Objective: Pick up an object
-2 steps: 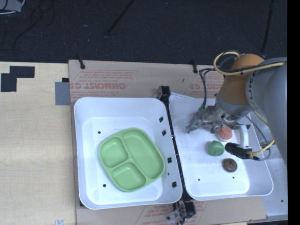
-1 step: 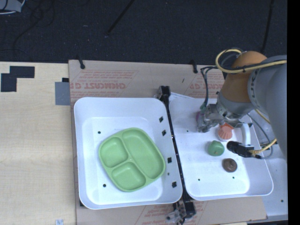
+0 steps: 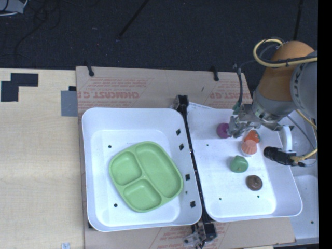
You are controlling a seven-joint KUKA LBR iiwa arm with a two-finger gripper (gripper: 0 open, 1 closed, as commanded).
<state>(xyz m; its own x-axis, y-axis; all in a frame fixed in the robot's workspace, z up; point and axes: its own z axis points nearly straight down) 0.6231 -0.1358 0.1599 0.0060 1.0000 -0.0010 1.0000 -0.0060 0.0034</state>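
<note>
The arm comes in from the right, its gripper (image 3: 237, 126) low over the far end of the right bin (image 3: 290, 201), close beside a small purple object (image 3: 223, 130). Whether that piece is touched, I cannot tell, nor how the gripper is set. Just right of it sits an orange-and-pink piece (image 3: 250, 142), then a green rounded toy (image 3: 238, 164) nearer the middle, and a brown disc (image 3: 254, 182) below that. The left bin (image 3: 98, 123) holds a light green divided plate (image 3: 146, 176), three compartments, lying flat.
</note>
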